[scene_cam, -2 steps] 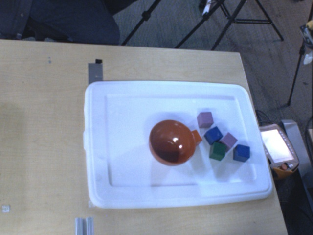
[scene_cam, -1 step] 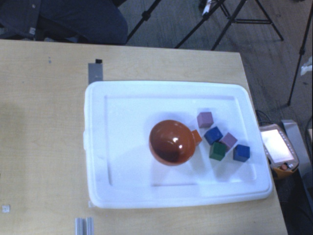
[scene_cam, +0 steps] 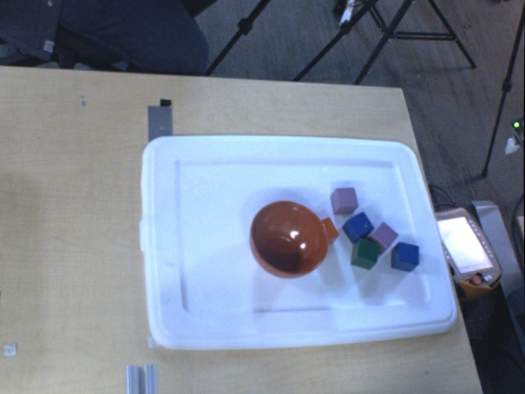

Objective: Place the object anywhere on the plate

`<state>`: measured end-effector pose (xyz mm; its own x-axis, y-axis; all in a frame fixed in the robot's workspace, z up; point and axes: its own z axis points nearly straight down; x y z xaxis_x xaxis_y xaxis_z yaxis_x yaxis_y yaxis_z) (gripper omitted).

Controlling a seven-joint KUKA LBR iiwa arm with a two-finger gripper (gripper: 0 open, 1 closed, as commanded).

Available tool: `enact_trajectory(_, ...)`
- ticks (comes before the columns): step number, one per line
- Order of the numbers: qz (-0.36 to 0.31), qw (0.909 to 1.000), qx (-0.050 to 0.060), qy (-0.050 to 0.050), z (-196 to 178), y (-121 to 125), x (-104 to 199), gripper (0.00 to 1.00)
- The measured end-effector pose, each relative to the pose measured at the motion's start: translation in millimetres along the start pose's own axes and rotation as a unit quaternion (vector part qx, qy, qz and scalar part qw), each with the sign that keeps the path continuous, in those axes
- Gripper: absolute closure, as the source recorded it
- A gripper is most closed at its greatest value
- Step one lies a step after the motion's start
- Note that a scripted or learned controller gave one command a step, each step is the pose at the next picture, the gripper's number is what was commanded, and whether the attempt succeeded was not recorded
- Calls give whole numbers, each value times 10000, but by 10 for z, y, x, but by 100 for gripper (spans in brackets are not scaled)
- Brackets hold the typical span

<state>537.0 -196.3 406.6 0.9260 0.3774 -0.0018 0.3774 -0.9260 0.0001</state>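
Your wooden bench (scene_cam: 74,220) bears a white bin (scene_cam: 164,245) with cubes (scene_cam: 358,226) bunched just beside the orange plate (scene_cam: 289,238), so any carry looks short, though you cannot tell the gripper's state.

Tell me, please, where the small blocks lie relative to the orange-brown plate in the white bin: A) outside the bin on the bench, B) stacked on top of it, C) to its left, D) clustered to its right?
D: the small blocks, purple, blue and green, sit clustered just right of the plate inside the white bin.
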Motion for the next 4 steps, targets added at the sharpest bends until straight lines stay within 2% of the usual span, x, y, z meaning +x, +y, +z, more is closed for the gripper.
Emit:
enact_trajectory(1, -1650, 9863, -8, 4, -266, 332, 595, 0)
enact_trajectory(2, -1639, 9865, -5, 10, -260, -217, 1337, 0)
enact_trajectory(3, -1850, 9827, -17, 12, -273, 382, 1092, 0)
enact_trajectory(4, -1854, 9827, -15, 11, -271, 378, 1095, 0)
